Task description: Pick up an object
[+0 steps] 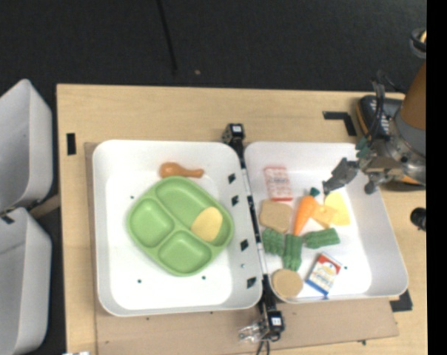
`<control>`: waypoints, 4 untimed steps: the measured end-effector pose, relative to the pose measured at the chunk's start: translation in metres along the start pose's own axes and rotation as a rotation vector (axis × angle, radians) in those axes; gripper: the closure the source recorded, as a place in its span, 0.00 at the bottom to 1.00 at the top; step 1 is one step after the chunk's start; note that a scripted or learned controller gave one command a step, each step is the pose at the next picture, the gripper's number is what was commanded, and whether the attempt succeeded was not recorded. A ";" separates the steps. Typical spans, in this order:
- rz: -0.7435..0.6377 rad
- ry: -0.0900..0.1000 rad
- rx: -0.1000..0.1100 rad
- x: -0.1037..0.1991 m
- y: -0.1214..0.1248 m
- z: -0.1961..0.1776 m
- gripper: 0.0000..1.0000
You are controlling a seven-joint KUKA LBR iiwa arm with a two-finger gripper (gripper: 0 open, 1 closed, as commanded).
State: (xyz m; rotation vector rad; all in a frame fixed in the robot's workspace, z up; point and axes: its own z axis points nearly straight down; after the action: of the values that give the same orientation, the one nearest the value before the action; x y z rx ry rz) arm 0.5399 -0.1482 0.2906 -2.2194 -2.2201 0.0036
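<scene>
We see the pincer (340, 176), fingers spread and holding nothing, just right of the carrot (305, 213), whose long axis runs near-to-far.

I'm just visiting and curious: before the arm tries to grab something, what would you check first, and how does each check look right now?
1. Gripper over the right bin: ok.
2. Nothing between its fingers yet: ok.
3. Target within close range: ok, the carrot and yellow piece lie just below.
4. Target standing free: not ok, carrot touches its neighbours.
5. Exact height above the toys: cannot tell.
</scene>
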 end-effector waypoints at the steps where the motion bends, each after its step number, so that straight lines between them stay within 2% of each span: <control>1: -0.002 0.000 0.002 -0.001 0.001 -0.008 1.00; 2: -0.005 0.004 0.010 0.056 -0.015 0.097 1.00; 3: -0.007 0.001 -0.001 0.114 -0.050 0.050 1.00; 4: -0.010 0.001 -0.005 0.200 -0.046 -0.001 1.00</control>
State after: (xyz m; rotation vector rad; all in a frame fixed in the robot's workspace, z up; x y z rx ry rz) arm 0.4936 0.0523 0.2916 -2.2105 -2.2334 -0.0029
